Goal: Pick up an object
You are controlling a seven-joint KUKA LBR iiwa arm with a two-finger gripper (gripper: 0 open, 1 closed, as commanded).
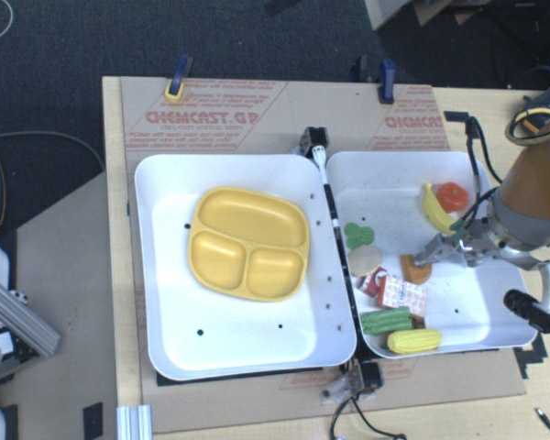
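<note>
Claw (pixel 428 253) low in the right bin (pixel 458 324), reaching in from the right. Its fingers taper to a point just above a small brown piece (pixel 415 269); whether they are parted or closed cannot be told, nor whether they touch the piece. Nothing visibly held.

All else placed from the brown piece:
- Red-and-white packet (pixel 397 293) just below-left, near touching.
- Pale roundish item (pixel 366 264) further left, beside the packet.
- Green leafy toy (pixel 357 236) up-left, near the bins' shared rim.
- Green pickle (pixel 386 320) below, yellow corn (pixel 413 340) just under that, both against the bin's near wall.
- Banana (pixel 435 211) up-right, with a red tomato (pixel 453 196) touching its far side.
- Left bin (pixel 156 273) well to the left, holding a yellow divided plate (pixel 248 243), upright, three compartments.
</note>
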